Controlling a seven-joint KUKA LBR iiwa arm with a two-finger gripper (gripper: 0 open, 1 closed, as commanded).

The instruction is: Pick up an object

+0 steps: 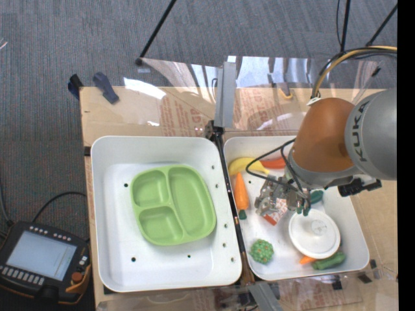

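In the camera view the gripper is hanging low in the right bin, just left of and above the white bowl, and whether it is spread or clenched I cannot tell, nor whether anything is sitting in it. Several candidates are lying around the bowl: a carrot well to its left along the bin's left wall, a banana up and left of it, a knobbly green ball down and left, and a green pickle-like piece touching its lower right rim. A small red-and-white item is lying just left of the bowl, under the tool. These are looking like light, stiff plastic toys; the carrot is probably offering the easiest hold across its narrow middle, though it may be slipping on smooth sides. The bowl is looking wide and awkward. Room is tightest against the walls; the patch below the carrot is looking freest.
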